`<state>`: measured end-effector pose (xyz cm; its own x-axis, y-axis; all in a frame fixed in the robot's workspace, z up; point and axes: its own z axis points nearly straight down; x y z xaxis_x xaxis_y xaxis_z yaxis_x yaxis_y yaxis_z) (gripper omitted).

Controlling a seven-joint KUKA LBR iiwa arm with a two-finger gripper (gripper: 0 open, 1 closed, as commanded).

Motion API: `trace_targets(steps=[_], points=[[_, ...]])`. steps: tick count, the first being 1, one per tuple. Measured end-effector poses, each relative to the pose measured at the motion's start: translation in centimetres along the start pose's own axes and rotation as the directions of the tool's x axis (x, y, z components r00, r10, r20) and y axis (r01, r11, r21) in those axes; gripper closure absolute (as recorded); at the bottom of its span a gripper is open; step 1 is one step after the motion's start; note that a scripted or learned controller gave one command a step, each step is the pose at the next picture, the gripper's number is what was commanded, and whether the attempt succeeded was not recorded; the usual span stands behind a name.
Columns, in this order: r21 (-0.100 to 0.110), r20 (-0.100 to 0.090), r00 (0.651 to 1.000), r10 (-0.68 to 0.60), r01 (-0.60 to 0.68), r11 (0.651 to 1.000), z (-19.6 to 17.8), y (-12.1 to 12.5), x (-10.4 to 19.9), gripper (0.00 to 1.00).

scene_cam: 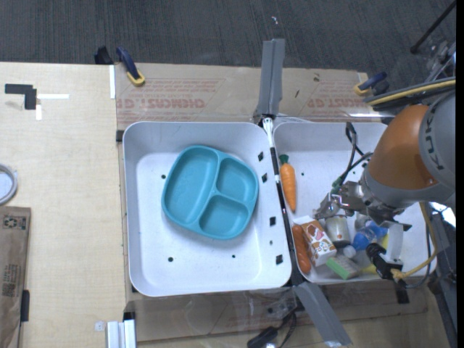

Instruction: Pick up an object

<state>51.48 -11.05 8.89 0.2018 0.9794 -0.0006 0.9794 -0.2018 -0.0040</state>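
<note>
Left white shallow bin [138,216] carrying teal three-compartment plastic plate [210,192], lying centre, slightly toward far edge. Right white shallow bin [319,138] holding orange plastic carrot [288,185] along left wall; red-and-white small carton [318,240], green block [341,268] and blue piece [370,234] crowding near edge. Grey two-finger gripper [338,210] reaching down over clutter, possibly touching carton's far side. Jaw state: cannot tell. Step seeming descent toward grasp; next move calling for settling on single item among packed ones.

A teal divided plate [211,192] is lying in the left bin [138,216]. In the right bin [319,151], the gripper [335,207] is hanging over clutter, an orange carrot [288,185] lying at its ten o'clock.
</note>
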Motion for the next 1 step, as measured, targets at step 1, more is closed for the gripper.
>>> trace_targets(steps=[1], points=[[0.006,0.001,1.0,0.005,-0.005,1.0,-0.53,-0.03,-0.1,1.0]])
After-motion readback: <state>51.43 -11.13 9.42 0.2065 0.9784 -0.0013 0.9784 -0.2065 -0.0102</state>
